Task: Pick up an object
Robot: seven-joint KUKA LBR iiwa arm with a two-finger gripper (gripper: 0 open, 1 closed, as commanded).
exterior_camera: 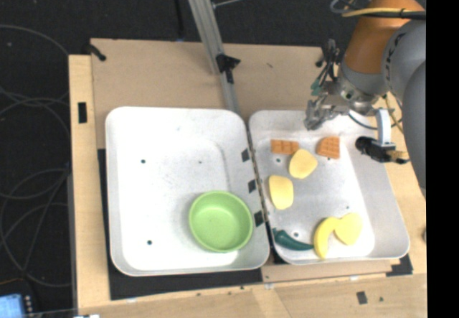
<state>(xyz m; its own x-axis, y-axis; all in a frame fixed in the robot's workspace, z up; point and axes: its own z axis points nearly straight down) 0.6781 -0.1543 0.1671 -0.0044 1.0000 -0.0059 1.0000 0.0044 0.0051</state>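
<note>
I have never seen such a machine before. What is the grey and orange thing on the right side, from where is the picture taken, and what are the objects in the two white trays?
The grey and orange thing is a robot arm. At its end is a gripper, the part meant to grasp things; it sits over the far edge of the right bin. I cannot tell from this picture whether it holds anything.

The picture comes from one fixed camera above the bench, looking down at a slant.

The left bin contains a green bowl. The right bin contains small toy-like pieces: two orange waffle-like squares, several yellow pieces, a curved yellow piece like a banana, and a dark green piece near the front edge.

A metal pole stands behind the bins.
</note>
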